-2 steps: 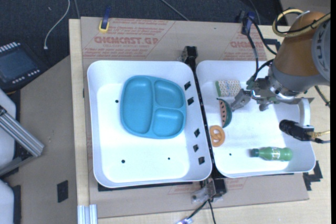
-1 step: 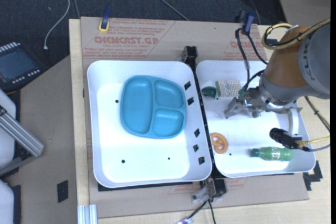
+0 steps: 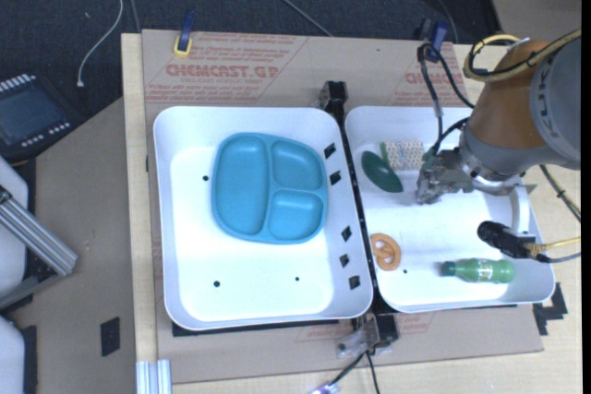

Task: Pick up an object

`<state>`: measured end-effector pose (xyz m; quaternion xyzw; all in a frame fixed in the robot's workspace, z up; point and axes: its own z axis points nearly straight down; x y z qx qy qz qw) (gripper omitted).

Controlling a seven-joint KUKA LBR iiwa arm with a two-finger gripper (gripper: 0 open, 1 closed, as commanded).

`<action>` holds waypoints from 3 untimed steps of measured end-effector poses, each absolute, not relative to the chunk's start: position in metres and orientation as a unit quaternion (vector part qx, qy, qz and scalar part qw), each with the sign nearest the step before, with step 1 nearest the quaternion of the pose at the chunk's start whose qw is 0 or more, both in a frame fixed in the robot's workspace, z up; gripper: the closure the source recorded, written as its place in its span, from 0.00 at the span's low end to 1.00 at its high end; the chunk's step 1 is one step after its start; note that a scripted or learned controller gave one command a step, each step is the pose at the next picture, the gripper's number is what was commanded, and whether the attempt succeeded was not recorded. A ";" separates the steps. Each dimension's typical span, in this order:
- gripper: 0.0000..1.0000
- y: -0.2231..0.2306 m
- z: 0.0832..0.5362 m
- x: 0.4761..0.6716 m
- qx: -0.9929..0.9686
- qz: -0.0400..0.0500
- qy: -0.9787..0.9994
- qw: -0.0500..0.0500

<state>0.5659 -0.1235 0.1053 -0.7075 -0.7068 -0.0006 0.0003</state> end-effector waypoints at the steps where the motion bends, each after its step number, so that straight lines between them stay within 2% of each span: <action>1: 1.00 -0.124 0.167 0.574 -0.707 -0.002 -0.708 -0.003; 2: 1.00 -0.124 0.222 0.576 -0.707 -0.002 -0.708 -0.003; 3: 1.00 -0.124 0.256 0.577 -0.706 -0.001 -0.708 -0.002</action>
